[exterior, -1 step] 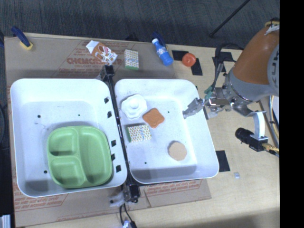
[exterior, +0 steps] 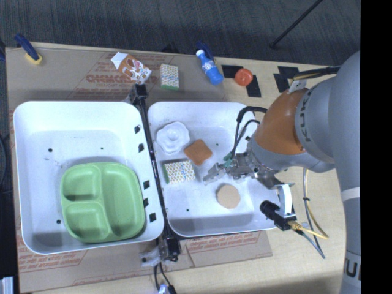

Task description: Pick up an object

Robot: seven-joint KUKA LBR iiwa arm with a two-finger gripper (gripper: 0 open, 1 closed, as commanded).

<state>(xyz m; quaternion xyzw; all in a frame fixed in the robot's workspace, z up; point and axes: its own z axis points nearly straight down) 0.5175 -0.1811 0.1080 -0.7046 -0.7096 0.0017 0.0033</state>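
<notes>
Currently the candidate objects lie in the right bin (exterior: 160,116): a white cup-like piece (exterior: 172,136) at the back, a brown block (exterior: 198,151) beside it, a patterned square pack (exterior: 180,171) in front, and a round tan disc (exterior: 228,196) nearer the front wall. My pincer (exterior: 215,173) sits low between the block and the disc; its state cannot be determined. A green divided tray (exterior: 101,201) occupies the left bin (exterior: 27,121).
</notes>
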